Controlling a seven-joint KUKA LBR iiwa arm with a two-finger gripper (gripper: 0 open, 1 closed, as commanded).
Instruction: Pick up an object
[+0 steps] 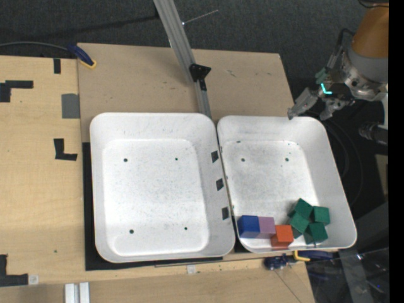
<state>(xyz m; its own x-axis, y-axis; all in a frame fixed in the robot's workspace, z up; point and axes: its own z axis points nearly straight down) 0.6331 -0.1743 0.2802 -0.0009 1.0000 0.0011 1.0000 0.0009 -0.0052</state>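
While one blue block [249, 225] shows, green blocks [309, 219] number three.

We see our arm [371, 33] at the right: orange band up top, light grey wrist housing under it with a darker ring at its base. The gripper [312, 106] is dark grey and black, two slim metal-grey fingers [300, 106]. Small cyan light glowing on the gripper body. Thin dark cables run along the wrist's left side.
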